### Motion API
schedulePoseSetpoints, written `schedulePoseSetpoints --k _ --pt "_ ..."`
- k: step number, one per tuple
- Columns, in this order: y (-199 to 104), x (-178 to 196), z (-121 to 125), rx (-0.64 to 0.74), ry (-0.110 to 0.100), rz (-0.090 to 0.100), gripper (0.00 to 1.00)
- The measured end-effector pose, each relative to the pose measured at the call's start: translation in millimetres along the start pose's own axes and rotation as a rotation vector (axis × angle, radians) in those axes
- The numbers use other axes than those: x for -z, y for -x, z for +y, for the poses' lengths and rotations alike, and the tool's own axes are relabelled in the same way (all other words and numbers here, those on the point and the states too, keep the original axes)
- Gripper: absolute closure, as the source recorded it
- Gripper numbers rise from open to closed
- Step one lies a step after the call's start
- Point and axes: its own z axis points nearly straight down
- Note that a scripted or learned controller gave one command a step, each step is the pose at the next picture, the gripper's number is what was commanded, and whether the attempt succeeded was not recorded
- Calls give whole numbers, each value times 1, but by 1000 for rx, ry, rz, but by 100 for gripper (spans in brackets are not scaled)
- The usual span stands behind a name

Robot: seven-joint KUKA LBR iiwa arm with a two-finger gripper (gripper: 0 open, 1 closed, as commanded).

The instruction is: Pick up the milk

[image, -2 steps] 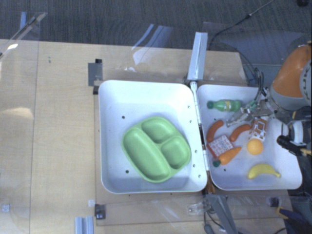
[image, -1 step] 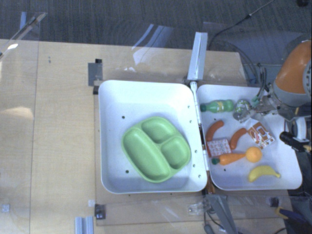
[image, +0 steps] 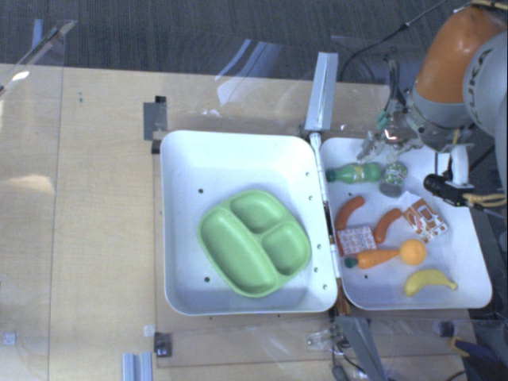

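Nearest in the right bin (image: 476,292): banana (image: 429,282), then orange (image: 412,252) and carrot (image: 371,258). Farther back, milk carton (image: 425,218) lying flat near the right wall. Beyond, green bottle (image: 355,173). At the far edge, tool (image: 386,141); open or closed, cannot tell.

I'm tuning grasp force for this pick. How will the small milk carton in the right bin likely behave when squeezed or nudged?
The milk carton lies flat and tilted on the right bin floor, so it probably slides rather than rolls. Its boxy, flat-sided look suggests it is light and may dent under firm force. The orange and sausage sit close, so a nudge could push them.
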Motion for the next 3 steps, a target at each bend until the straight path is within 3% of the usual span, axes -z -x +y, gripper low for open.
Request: schedulePoseSetpoints --k 1,2,3 --pt "33 17 15 -14 0 -2 100" --pt "7 33 17 -120 -1 -1 100" --pt "-13 29 19 -68 -4 -1 100"
